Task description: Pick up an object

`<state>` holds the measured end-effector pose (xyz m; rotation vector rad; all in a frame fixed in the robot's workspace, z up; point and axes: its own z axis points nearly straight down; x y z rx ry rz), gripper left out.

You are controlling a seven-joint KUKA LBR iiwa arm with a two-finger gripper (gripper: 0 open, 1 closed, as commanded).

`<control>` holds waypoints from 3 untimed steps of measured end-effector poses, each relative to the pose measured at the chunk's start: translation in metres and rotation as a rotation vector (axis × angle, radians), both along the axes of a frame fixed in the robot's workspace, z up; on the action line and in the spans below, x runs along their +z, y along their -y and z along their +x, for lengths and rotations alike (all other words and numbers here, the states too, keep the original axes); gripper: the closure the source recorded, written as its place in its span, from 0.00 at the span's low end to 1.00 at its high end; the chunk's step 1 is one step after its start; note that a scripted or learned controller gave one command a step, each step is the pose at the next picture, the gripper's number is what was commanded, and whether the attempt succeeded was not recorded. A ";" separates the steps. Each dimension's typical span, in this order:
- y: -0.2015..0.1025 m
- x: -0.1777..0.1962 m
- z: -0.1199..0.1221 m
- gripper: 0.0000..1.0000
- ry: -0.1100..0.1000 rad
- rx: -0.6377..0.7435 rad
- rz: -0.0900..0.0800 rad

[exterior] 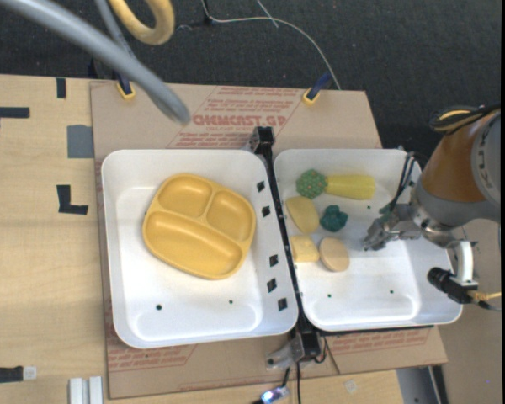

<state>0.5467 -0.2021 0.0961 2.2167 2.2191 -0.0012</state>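
We see the gripper (377, 236) low in the right bin (404, 310), beside the toys (330, 219) but touching none; we cannot tell its opening. A yellow tray (200, 225) fills the left bin (126, 310).

This looks like a robot lab, not a home. A big grey and orange robot arm (463, 175) reaches over a wooden bench (34, 225). Just left of the arm sit two white bins (122, 310) on a sheet of cardboard (236, 116) held by clips (317, 88). Black tape marks (67, 199) are stuck on the wood, far to the arm's left. Thin wires (303, 40) and a thick grey hose (84, 36) run over the dark floor beyond the bins. Toy food (337, 188) lies in the bin nearest the arm, and a yellow tray (199, 224) in the far one.
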 end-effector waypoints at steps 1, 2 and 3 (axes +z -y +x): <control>0.008 0.048 -0.002 1.00 0.000 -0.001 0.003; 0.017 0.105 0.004 1.00 0.002 0.000 0.001; 0.017 0.159 0.005 1.00 0.002 0.001 0.002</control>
